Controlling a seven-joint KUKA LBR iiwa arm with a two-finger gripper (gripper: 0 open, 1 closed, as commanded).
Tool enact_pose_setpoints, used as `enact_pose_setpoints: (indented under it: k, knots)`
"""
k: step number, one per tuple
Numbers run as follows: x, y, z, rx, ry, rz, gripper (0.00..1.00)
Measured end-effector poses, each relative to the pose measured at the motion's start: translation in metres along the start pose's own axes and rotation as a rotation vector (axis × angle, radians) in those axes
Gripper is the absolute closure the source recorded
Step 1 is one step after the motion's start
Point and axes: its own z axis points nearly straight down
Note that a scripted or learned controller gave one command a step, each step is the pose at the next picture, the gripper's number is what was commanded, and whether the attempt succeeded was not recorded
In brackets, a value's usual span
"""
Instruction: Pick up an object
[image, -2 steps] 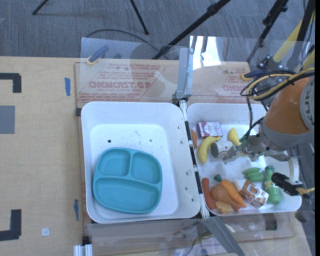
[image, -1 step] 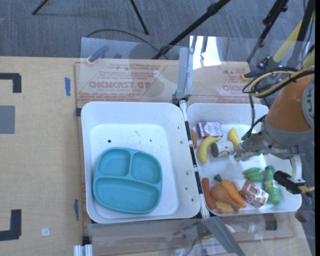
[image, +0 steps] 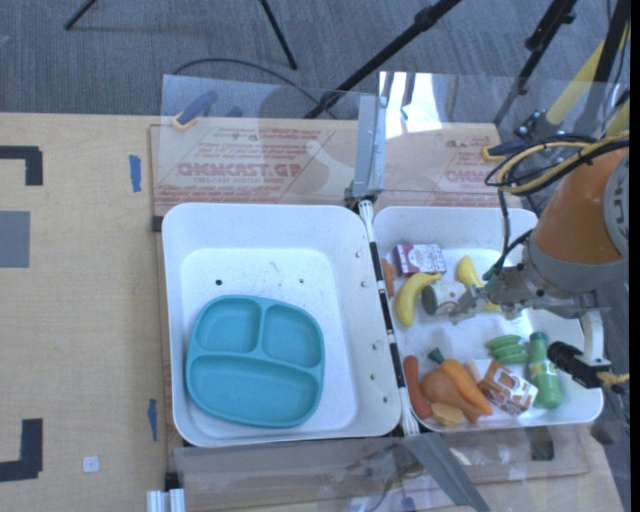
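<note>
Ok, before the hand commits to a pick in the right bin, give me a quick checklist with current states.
1. Hand over the right bin: ok.
2. Target close: banana lies just left of the hand: ok.
3. Finger opening: cannot tell.
4. Something already gripped: cannot tell.
5. Crowding: purple carton and small yellow piece sit near the banana: not ok.
6. Left bin holds the teal plate, out of the way: ok.

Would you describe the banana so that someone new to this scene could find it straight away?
Look in the right bin, the one crowded with toy food, beside the left bin that holds the teal plate. The banana lies near the dividing wall, just below a small purple carton. It is the long, curved yellow piece with a dark tip.
</note>
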Motion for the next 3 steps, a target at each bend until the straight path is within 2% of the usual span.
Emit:
enact_pose_setpoints:
  k: [1, 2, 3]
  knots:
    - [-0.025, 0.002, 0.025, -0.001, 0.002, 0.006, 0.00]
    - [-0.026, 0.003, 0.014, -0.006, 0.000, 0.009, 1.00]
    - [-0.027, 0.003, 0.004, -0.009, -0.002, 0.010, 1.00]
